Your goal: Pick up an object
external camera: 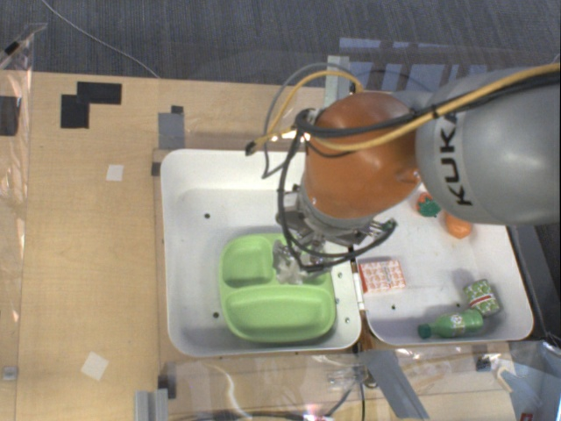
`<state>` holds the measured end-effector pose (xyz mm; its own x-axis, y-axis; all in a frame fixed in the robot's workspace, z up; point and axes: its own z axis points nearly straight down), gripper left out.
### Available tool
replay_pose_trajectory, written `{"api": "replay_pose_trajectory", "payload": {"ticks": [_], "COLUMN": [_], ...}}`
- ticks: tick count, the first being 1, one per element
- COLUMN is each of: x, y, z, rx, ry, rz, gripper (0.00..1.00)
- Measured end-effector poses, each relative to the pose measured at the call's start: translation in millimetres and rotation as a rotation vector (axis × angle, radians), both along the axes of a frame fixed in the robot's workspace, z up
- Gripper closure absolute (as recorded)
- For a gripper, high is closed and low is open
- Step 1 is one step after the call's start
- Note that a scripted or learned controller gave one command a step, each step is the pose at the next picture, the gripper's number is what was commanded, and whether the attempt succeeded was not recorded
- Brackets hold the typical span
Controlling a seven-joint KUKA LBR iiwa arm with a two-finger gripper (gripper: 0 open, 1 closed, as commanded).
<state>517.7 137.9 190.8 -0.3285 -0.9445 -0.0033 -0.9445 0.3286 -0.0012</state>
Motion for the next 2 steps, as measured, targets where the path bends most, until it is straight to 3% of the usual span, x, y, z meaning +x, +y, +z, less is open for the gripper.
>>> {"api": "replay_pose_trajectory", "payload": {"ticks": [1, 2], "x": [-14.6, -30.0], "y": [6.5, 70.8], "z": [-53.6, 16.6], "rx": [-0.001, 0.004], "ry": [-0.001, -0.008], "rz": [0.702, 0.166], "gripper": [1.00, 1.00]}}
